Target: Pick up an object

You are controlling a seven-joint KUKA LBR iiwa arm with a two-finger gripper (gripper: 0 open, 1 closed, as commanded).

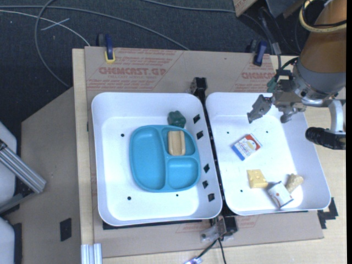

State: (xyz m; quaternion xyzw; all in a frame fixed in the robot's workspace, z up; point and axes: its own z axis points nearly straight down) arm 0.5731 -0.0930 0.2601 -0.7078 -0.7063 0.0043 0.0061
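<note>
End effector (270,110), grip state unreadable, hovering over right bin's (313,164) far edge; carton (246,147), cheese (256,178), box (280,194) lying nearer, bare floor between.

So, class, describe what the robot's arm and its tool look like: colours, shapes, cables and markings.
The arm is a thick rounded column, grey low down with an orange-tan band above. A yellow cable loops near its top. The tool is a boxy grey metal piece with dark fittings and a small teal part beside it.
</note>
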